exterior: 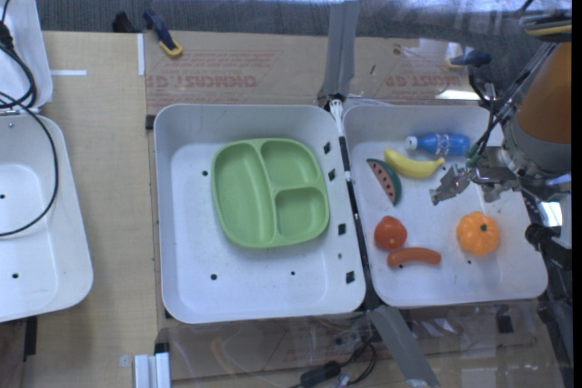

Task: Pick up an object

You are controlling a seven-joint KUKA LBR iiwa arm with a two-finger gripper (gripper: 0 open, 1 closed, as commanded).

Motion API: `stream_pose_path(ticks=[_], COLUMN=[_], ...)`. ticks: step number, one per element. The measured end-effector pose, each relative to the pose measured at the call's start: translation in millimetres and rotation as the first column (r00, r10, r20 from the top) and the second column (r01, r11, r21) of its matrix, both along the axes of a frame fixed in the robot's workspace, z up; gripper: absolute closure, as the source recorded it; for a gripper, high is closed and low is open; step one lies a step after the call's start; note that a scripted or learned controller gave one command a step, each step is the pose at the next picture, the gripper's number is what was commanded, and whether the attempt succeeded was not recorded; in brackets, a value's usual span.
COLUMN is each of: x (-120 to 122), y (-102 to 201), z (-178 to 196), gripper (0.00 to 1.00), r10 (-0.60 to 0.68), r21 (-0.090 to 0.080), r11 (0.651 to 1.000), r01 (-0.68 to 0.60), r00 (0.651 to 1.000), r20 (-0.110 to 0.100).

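The gripper (nothing between its parted fingers) could nudge the banana beside 1 bottle.

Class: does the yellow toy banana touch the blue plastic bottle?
Cannot tell. In the camera view the yellow toy banana lies right beside the blue plastic bottle; no plain gap shows.
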State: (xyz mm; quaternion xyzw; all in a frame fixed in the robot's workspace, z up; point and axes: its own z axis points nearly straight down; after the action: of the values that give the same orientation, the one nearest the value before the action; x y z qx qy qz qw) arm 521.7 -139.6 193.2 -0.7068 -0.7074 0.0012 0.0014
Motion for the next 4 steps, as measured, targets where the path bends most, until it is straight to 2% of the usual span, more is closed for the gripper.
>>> stream_pose_path(ticks=[1, 2, 3, 4], x=[-45, -44, -44, -44], y=[5, 34, 38, 38], z=[-103, -102, -102, -94], gripper=[0.00, 0.00, 0.00, 1.00], r10=[0.093, 0.279, 0.351, 0.347], r21=[0.001, 0.001, 0.001, 0.000], r11=[0.996, 0.960, 0.936, 0.938], r01=[-0.093, -0.279, -0.351, -0.347], r00=[0.996, 0.960, 0.936, 0.938], r20=[0.001, 0.002, 0.002, 0.003])
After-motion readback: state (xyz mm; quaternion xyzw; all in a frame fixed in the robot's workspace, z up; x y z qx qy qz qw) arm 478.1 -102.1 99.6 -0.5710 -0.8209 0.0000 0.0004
